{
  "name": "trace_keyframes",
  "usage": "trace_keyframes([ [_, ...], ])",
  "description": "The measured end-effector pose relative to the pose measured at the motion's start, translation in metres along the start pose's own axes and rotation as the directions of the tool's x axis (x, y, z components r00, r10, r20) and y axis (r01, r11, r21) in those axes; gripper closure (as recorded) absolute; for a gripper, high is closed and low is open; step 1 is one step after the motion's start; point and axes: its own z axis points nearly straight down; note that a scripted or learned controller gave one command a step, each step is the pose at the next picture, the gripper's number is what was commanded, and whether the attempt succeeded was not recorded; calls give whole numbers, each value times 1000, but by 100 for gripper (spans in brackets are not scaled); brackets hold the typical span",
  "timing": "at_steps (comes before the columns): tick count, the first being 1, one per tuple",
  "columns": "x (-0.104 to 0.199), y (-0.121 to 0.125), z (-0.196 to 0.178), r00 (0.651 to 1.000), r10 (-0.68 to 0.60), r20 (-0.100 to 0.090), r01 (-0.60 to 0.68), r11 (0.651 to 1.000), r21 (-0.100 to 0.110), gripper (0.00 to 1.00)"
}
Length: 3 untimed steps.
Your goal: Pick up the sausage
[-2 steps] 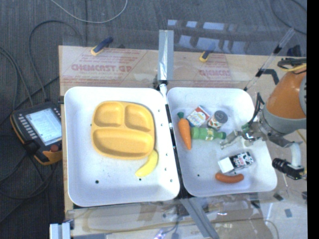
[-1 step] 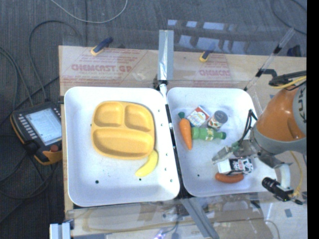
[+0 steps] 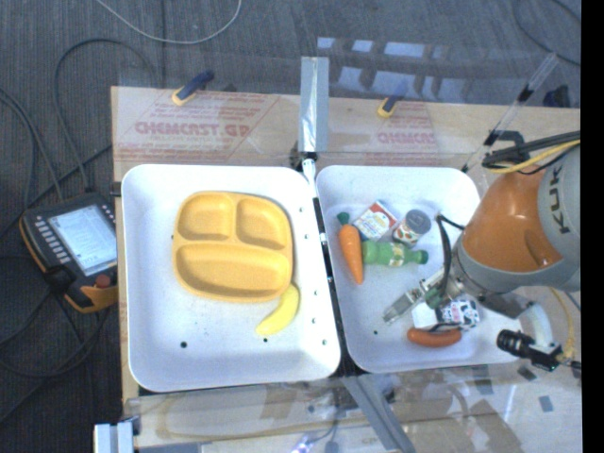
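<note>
Hovering: gripper (image 3: pixel 427 302) is hanging just above sausage (image 3: pixel 435 337) in right bin (image 3: pixel 359 352), approx lined up for pick; can't tell finger state, nothing visibly held.

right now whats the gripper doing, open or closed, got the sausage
Gripper: low in the right bin, just above the sausage; open or closed cannot be told, and no hold on the sausage shows.

Red-orange sausage (image 3: pixel 435 337), yellow tray (image 3: pixel 233 245)
</note>
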Motion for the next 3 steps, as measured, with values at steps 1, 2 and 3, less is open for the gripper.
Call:
trace_keyframes([
  [1, 1, 3, -8, 1000, -2, -5, 2, 1000, -2, 100],
  [2, 55, 68, -106, 995, 99, -19, -99, 995, 19, 100],
  [3, 2, 69, -77, 955, 295, -14, -294, 955, 25, 100],
])
